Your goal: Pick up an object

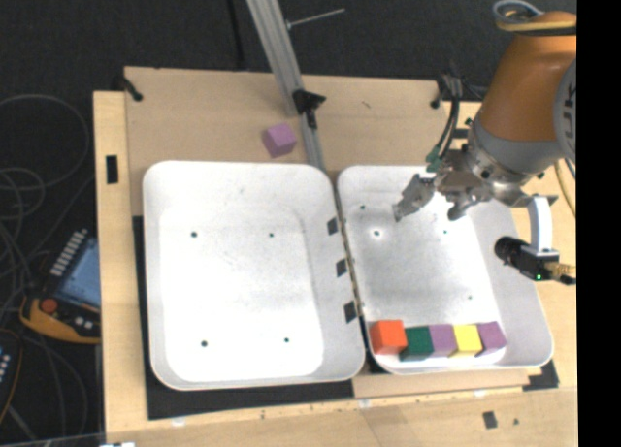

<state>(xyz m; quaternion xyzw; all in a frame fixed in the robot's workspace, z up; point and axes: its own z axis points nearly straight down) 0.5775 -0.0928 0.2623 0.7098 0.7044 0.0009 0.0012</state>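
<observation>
Five blocks sit in a row against the right bin's (505, 271) near wall: orange block (389, 335), green block (418, 341), purple block (442, 338), yellow block (469, 338), second purple block (491, 335). Farther back, the gripper (431, 203) hovers with fingers apart, holding nothing. A sixth, lone purple cube (279, 140) lies beyond the bins.

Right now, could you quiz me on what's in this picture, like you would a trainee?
1. True or false: the small purple cube on the wooden bench lies inside a bin.
2. How many little blocks sit in a row along the near wall of the right shallow white bin?
3. Which end block is nearest the left shallow white bin: A) orange block, B) yellow block, C) green block?

Key: 1 false, it lies on the bench behind the bins. 2 five. 3 A.

The metal claw hangs open over the right bin, holding nothing.
</observation>
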